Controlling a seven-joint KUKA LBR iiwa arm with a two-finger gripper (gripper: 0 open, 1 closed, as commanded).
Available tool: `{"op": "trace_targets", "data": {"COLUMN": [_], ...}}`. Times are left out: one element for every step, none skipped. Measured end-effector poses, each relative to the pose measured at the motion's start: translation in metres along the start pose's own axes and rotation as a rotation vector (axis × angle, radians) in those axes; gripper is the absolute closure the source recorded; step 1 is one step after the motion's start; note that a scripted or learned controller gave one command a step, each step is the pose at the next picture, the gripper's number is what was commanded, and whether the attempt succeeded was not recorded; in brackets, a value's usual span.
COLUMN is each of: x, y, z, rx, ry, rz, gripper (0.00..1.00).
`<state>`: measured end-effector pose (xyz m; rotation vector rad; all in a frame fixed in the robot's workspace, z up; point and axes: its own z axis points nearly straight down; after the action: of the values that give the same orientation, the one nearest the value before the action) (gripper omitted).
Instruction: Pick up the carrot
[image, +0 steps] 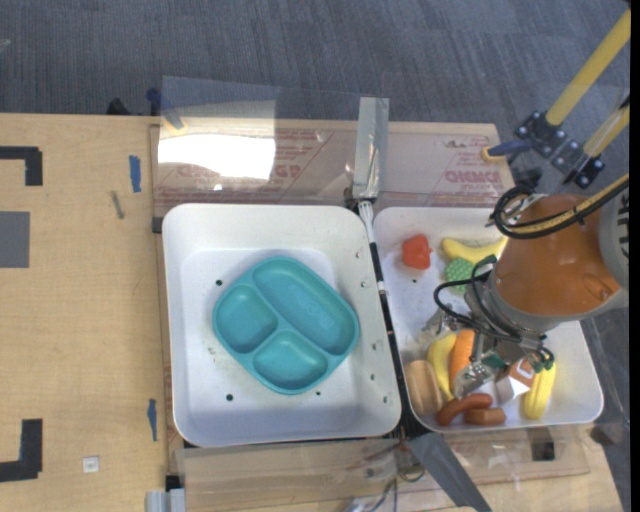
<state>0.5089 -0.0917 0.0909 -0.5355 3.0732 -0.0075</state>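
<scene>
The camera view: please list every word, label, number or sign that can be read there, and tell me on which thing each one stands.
None can be read.
Red print on the clear panel behind the left bin: too blurred to read.
Red print on the clear panel behind the right bin, near: too blurred to read.
Black bracket marks on the wooden board: shapes, not letters.
</scene>
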Motion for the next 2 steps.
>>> {"op": "trace_targets", "data": {"x": [-0.001,0.016], "y": [-0.001,-0.051], "z": [-0.01,-0.072], "rx": [0.002,-0.01], "ry": [0.001,0.011], "rz": [-0.001,-0.556], "gripper": [1.0,1.0]}}
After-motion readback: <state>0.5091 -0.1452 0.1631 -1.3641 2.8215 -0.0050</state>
